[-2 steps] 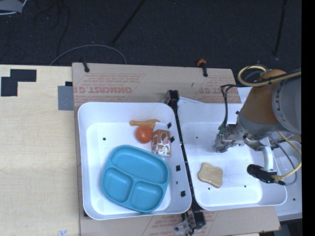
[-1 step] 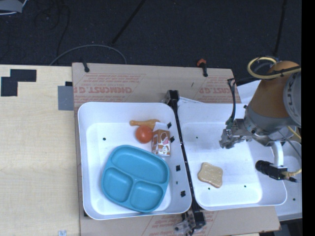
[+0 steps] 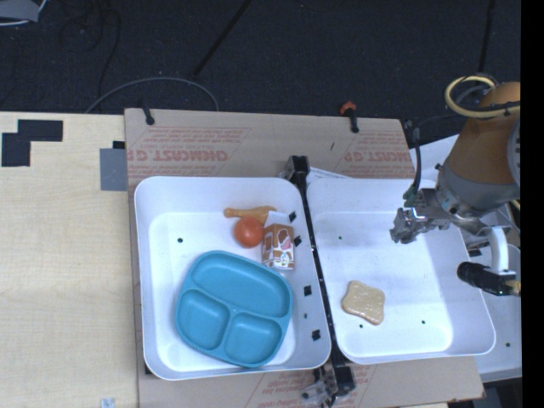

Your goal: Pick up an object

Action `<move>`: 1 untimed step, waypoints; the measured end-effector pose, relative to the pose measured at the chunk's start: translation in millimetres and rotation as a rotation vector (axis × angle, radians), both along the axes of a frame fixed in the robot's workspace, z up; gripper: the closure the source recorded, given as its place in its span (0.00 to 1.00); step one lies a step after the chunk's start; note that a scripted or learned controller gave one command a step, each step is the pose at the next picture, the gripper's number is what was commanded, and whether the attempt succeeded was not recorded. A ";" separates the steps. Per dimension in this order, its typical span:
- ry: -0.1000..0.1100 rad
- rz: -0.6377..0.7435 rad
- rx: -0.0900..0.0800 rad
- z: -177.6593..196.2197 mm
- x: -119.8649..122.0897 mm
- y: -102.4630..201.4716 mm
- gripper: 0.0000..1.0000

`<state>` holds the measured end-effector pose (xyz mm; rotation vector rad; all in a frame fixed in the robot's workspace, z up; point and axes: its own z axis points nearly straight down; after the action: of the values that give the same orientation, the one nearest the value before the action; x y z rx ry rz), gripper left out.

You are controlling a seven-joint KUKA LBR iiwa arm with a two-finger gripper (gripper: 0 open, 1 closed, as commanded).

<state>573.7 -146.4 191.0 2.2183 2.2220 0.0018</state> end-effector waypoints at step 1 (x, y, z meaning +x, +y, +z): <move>0.002 -0.001 0.000 42.7 -4.2 -2.2 1.00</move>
<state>569.5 -148.6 233.7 2.2206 2.2215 0.0004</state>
